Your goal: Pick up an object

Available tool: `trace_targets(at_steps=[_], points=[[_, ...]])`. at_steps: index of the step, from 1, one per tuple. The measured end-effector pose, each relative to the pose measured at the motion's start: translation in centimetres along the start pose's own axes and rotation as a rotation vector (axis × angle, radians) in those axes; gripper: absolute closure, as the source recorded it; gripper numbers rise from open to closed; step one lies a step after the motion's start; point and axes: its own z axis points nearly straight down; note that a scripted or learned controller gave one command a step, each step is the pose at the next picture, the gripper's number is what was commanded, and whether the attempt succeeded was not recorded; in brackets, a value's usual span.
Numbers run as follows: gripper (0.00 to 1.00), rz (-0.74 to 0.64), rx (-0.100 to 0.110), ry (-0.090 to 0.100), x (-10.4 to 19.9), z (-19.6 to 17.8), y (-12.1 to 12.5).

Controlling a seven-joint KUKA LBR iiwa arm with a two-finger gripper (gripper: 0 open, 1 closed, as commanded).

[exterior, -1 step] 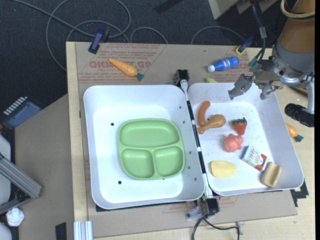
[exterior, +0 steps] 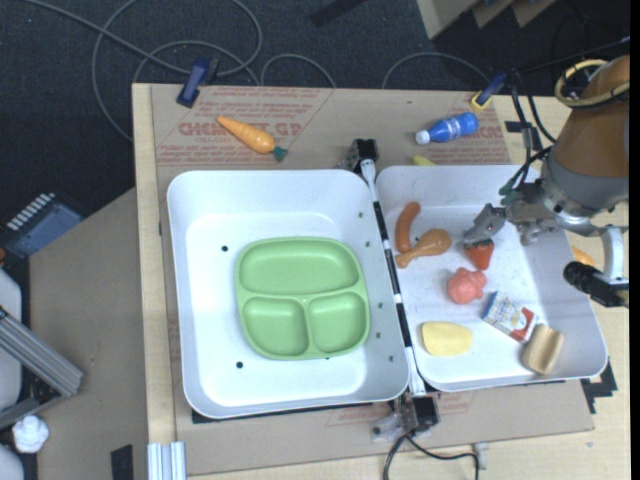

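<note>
Down at the front of the right bin [exterior: 580,368] lie a bun [exterior: 541,348] and yellow food [exterior: 446,339], while the hand [exterior: 483,230], fingers a little apart, sits right above the small red thing [exterior: 481,255].

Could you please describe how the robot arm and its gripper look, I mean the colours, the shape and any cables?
The arm is thick and rounded, grey, with a wide orange band above the wrist. Black cables run along its near side. The gripper is small, dark grey metal, and ends in two short fingers.
</note>
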Motion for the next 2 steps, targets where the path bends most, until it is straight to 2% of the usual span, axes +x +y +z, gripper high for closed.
trace_targets(at_steps=[1, 2], points=[[0.00, -0.003, -0.005, 0.001, 3.5, 6.5, -3.9], [1.00, -0.002, -0.013, -0.001, 3.4, 5.3, -3.8]])
